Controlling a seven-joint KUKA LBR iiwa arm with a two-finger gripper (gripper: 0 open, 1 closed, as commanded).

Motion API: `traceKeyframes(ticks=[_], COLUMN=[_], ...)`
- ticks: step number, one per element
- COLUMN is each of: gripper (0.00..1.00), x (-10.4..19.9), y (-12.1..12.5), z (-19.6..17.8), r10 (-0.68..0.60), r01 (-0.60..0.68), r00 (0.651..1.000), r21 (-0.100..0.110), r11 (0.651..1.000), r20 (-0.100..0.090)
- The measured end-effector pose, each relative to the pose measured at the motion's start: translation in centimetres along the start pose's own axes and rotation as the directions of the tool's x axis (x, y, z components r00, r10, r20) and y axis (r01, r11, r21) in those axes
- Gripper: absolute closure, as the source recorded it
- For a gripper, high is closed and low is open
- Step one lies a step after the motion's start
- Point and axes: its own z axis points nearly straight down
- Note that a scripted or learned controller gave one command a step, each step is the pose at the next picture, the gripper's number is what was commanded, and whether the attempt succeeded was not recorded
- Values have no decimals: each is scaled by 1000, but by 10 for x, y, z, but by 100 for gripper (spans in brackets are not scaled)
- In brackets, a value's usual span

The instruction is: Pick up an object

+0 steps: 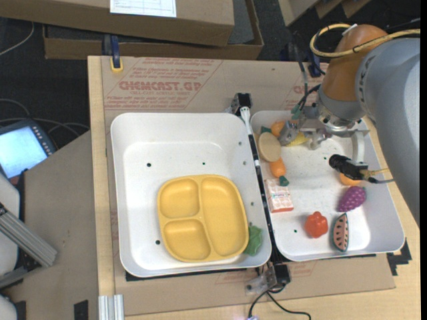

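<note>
My gripper (297, 134) is down in the far left part of the right bin (390, 235), reaching in from the right. A yellow thing (299, 139) lies right under it, and a small orange thing (277, 129) is just to its left. Whether either is held, I cannot tell. Close by on the left lie a tan round thing (269, 148) and an orange carrot (278, 169). Farther forward in the same bin are a red-and-white box (279, 197), a red pepper (317, 225), a watermelon slice (341, 232), purple grapes (351, 197) and an orange fruit (347, 177).
The left bin (133, 145) holds a yellow divided plate (202, 217) with a green leafy thing (255, 240) at its right edge. The rim between the two bins (255, 162) runs just left of the gripper. Cardboard boxes (133, 12) stand behind the bench.
</note>
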Motion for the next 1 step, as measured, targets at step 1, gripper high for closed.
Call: traceKeyframes(ticks=[1], gripper=[0], x=[22], y=[-1], z=[1], r10=[2], r01=[-2], r00=[1000], r21=[3], r11=[1000], r20=[2])
